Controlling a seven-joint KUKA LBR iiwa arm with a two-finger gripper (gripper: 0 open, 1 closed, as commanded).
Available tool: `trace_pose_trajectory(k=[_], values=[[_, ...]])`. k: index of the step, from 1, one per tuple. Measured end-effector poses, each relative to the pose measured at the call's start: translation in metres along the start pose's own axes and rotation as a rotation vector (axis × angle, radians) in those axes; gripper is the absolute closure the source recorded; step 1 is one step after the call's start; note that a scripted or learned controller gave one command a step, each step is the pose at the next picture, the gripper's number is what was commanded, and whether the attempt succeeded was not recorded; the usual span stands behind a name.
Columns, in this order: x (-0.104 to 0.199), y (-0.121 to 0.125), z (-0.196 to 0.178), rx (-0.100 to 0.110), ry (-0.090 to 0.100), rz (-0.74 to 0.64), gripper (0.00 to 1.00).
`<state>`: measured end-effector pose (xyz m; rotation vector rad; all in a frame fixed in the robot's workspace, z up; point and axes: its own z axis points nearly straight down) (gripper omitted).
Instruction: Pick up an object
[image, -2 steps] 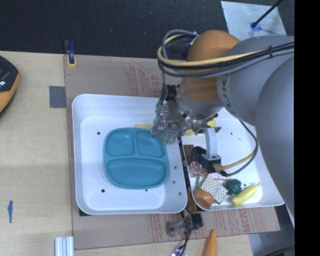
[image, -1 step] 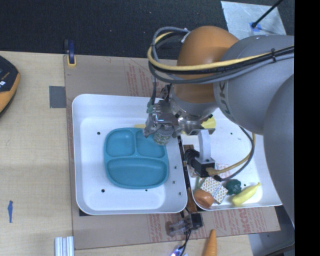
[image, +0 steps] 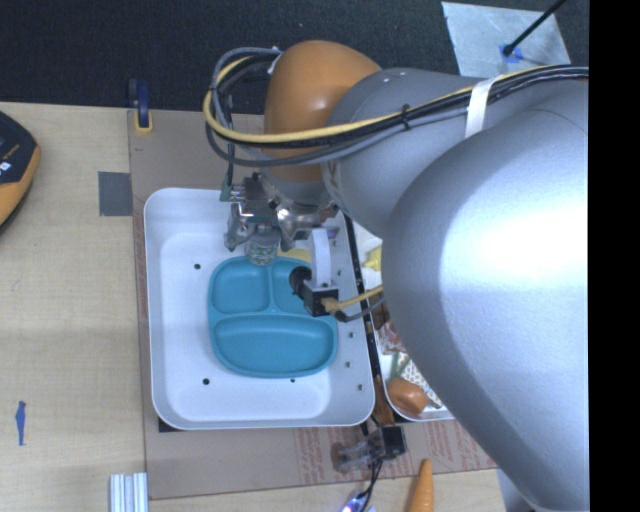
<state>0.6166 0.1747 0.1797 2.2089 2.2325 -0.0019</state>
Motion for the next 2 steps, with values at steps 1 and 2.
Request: trace_pose_trajectory(k=[1, 2], values=[[-0.011, 0.0, -0.161, -0.013, 0.005, 0.005, 1.0], [-0.105, 0.028, -0.069, 0.009, -0.004, 0.014, 1.0]])
